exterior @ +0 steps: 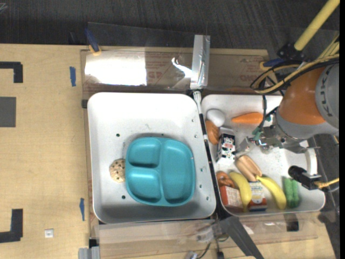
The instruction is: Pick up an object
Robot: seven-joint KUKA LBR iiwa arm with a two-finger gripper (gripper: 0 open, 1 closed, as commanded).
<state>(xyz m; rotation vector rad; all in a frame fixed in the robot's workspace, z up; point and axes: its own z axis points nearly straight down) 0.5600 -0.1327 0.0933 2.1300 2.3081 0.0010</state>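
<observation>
Left bin: teal tray, with a cookie touching its left edge. Right bin: arm over the far right; gripper low among the objects, jaw state cannot be told. Candidate objects are a carrot at the far side, two bananas at the near side, and a small carton whose print is illegible. Nothing appears lifted; the pick is judged still to do.
</observation>
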